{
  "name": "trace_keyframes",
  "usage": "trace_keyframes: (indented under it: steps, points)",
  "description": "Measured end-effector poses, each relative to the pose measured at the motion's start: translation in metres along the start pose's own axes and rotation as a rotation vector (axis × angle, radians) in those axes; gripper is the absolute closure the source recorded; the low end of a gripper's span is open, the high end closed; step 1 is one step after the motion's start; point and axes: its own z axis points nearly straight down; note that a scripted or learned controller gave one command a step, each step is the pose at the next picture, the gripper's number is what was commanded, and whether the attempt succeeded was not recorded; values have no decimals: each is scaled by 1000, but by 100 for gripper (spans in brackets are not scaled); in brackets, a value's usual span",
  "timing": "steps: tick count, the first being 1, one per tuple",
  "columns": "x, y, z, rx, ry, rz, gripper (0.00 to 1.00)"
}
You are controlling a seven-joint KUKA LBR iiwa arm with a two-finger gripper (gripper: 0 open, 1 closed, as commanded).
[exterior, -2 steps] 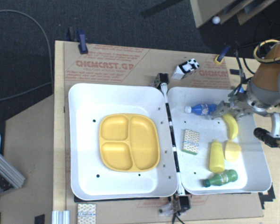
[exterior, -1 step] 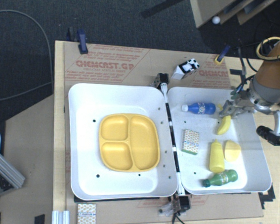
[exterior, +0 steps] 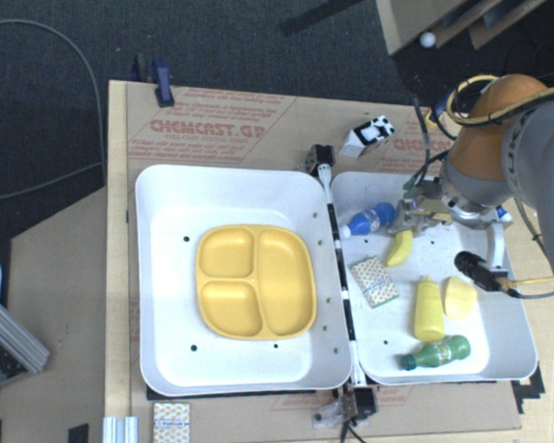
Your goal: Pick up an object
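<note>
From my remote station, I see the gripper low over the far end of the right bin; whether its fingers are apart or together, I cannot tell. A small banana lies just below it, a blue bottle just left, with a patterned packet, yellow bottle and green bottle nearer the camera. A yellow divided plate sits well left, in the left bin.

A blue clamp sits well left of the gripper on the printed cardboard sheet, with a black-and-white block nearer, beyond it.
</note>
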Motion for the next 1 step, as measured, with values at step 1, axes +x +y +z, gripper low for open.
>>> trace_keyframes:
  steps: [1]
  points:
    - [68,-15,-100,-3,-1,-1,100]
